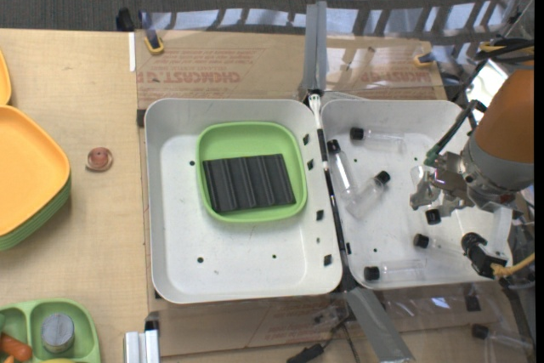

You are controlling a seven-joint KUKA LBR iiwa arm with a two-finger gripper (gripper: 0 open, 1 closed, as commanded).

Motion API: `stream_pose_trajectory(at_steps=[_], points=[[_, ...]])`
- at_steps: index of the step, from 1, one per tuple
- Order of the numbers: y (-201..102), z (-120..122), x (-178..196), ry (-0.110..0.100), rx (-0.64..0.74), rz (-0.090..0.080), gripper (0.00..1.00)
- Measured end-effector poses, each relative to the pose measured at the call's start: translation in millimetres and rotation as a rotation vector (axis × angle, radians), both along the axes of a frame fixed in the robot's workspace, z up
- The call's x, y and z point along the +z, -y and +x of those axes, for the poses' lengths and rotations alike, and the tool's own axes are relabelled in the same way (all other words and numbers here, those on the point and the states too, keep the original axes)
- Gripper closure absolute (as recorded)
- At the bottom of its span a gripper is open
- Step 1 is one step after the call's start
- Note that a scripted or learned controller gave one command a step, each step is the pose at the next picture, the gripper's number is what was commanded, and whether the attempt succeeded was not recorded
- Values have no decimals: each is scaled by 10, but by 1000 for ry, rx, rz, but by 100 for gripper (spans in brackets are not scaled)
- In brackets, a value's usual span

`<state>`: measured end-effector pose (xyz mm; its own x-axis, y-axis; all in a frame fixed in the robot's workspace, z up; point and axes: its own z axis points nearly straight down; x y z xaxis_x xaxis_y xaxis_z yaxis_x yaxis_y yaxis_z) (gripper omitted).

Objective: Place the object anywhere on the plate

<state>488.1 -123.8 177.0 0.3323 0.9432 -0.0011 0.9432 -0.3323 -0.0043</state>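
Plate (252,140), a green rounded square bearing a dark ribbed slab (249,182), lies in the left bin (170,251); gripper (433,187) over clear vials (367,191), grip unclear.

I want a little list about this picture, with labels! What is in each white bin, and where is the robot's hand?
left bin: a square green plate with a dark ribbed rectangular pad lying on it
right bin: several clear plastic tubes with black caps, scattered
arm: grey with orange band, reaching in from the right
gripper: over the right bin's right side
task status: no tube on the plate yet
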Motion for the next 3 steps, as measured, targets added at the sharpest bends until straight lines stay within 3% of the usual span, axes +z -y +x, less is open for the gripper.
stream_pose_trajectory(at_steps=[1,2,3], points=[[-307,-108,213,1,47,0,100],[-469,-101,141,3,329,0,100],[-869,222,322,1,428,0,100]])
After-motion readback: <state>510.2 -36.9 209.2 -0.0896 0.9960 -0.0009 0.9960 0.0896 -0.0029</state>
